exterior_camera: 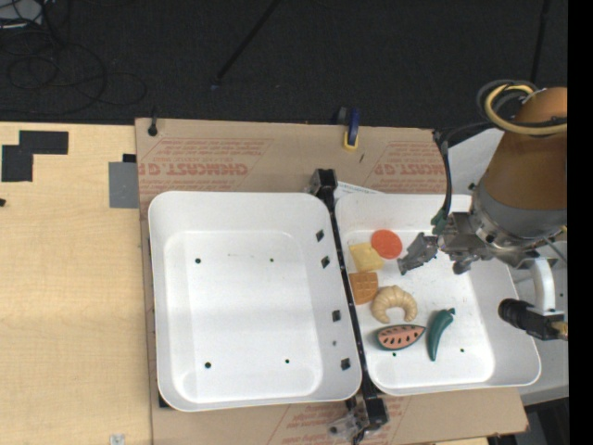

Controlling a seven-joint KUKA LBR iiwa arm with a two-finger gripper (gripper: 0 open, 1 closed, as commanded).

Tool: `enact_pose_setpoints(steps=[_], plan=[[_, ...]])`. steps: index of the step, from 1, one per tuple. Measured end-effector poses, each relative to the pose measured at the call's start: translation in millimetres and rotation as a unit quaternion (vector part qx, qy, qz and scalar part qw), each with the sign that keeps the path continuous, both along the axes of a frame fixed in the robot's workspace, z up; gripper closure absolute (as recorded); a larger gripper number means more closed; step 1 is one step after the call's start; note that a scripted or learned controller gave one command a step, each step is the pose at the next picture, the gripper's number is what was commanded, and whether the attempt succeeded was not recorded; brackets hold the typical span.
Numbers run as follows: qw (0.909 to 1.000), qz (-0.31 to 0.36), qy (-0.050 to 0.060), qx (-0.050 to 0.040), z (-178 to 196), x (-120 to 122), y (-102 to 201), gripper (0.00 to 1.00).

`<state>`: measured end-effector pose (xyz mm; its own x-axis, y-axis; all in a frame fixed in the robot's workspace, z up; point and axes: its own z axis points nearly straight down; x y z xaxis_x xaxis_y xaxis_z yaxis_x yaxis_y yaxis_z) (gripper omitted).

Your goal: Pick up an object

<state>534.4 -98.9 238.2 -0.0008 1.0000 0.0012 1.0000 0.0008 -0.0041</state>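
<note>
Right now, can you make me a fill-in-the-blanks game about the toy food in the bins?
1. All the toy food lies in the ____ bin.
2. The croissant lies just above the slice of ____.
3. The pepper beside the watermelon is coloured ____.
4. The orange round toy lies to the ____ of the gripper.

Missing words: right; watermelon; green; left

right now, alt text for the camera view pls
A grey and orange robot arm reaches from the right over the right white bin, its gripper above toy food: tomato, cheese, waffle, croissant, watermelon slice, green pepper. The left bin sits alongside.
</note>
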Motion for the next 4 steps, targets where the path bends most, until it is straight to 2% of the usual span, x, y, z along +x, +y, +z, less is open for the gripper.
enact_pose_setpoints(steps=[1,2,3,4], plan=[[1.0,-0.002,0.003,0.0008,-18.0,-62.3,13.9,0.0],[1.0,-0.003,0.001,0.0003,-7.4,-59.4,12.5,1.0],[1.0,0.002,0.0,0.0003,-53.8,-13.8,71.5,1.0],[1.0,-0.001,-0.002,-0.0008,2.1,-6.4,55.6,1.0]])
